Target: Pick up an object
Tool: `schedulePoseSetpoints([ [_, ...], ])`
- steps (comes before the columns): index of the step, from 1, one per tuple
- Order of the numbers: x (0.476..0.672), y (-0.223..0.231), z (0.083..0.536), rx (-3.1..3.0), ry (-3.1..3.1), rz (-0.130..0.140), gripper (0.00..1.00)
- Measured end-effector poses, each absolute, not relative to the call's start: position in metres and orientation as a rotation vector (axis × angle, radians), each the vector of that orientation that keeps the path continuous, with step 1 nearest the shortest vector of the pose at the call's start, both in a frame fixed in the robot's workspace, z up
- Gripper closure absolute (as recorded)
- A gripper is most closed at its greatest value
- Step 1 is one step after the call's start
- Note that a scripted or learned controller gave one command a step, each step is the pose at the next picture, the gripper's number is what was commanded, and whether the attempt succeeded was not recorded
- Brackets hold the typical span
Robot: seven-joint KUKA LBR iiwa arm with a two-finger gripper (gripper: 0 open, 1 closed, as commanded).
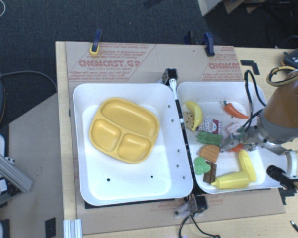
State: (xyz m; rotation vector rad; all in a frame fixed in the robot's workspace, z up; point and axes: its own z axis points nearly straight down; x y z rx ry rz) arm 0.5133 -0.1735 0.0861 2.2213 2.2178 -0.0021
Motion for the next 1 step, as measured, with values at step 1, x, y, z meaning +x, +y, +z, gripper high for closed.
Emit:
schedulePoseSetpoints([
  [1, 0.5141, -0.1728, 0.097, 2.22, 2.216, 0.003, 1.0],
])
